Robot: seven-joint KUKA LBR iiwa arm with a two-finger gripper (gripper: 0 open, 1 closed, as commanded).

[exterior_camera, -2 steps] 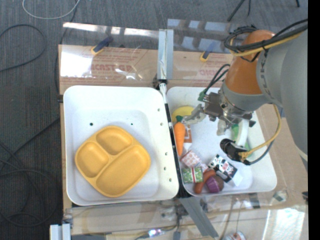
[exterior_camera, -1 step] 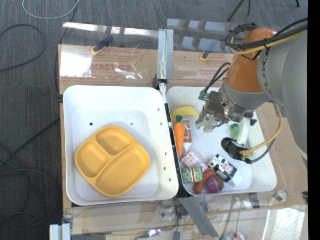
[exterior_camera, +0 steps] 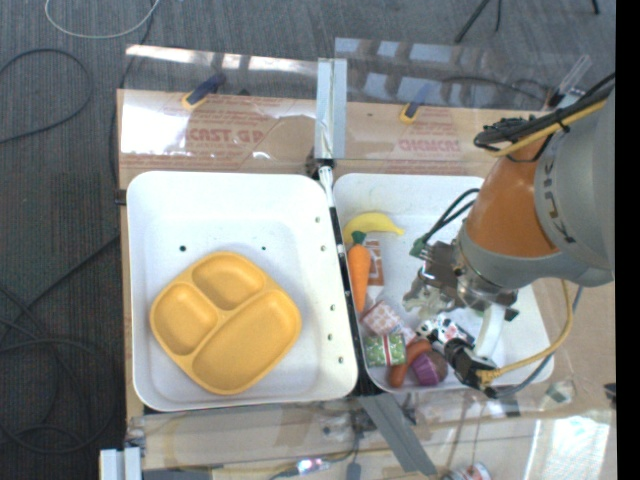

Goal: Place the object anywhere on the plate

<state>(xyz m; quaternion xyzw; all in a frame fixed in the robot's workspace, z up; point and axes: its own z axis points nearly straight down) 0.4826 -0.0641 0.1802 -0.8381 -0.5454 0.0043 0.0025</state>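
We see the gripper (exterior_camera: 440,313) low in the right bin (exterior_camera: 520,193), well apart from the yellow divided plate (exterior_camera: 226,320); we cannot tell its state. Toy foods, including a carrot (exterior_camera: 358,273), lie beside it.

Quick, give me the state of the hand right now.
Hand: low over the toy food in the right bin; open or closed cannot be told. Yellow plate sits in the left bin.

Two white bins (exterior_camera: 140,298) sit side by side. One yellow plate (exterior_camera: 226,320) has three compartments. The right-hand bin holds one banana (exterior_camera: 373,224), one carrot (exterior_camera: 358,273), one purple piece (exterior_camera: 428,370), and several small packets too jumbled to count.
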